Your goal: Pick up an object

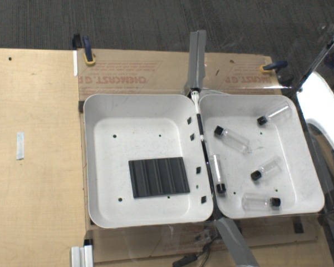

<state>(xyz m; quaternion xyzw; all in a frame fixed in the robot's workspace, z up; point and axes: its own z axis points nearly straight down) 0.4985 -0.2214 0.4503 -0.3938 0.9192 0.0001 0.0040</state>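
Vials are the likely target here: five small clear plastic tubes with black caps, all lying on their sides in the right bin. One vial lies slantwise near the bin's middle, cap toward the upper left; another lies near the far right corner; a third rests right of centre; a fourth lies along the near wall, cap to the right; and a slim fifth lies tight against the left wall, cap toward the near end. They are transparent, so their bodies nearly vanish against the white floor and only the caps read clearly. They would probably roll if nudged. I judge the task to be at its very start: nothing is lifted, every vial rests apart from the others, and the approach has not begun. The tool's state I cannot tell. The next move calls for choosing a vial that lies clear of the walls, the central one seeming easiest, then descending over its body with the jaws set across the tube's width. The one against the left wall leaves little room for a finger. The left bin holds a dark ribbed rectangular block lying flat near its middle. Both bins sit on a table of pale wood, with clamps at the far edge.
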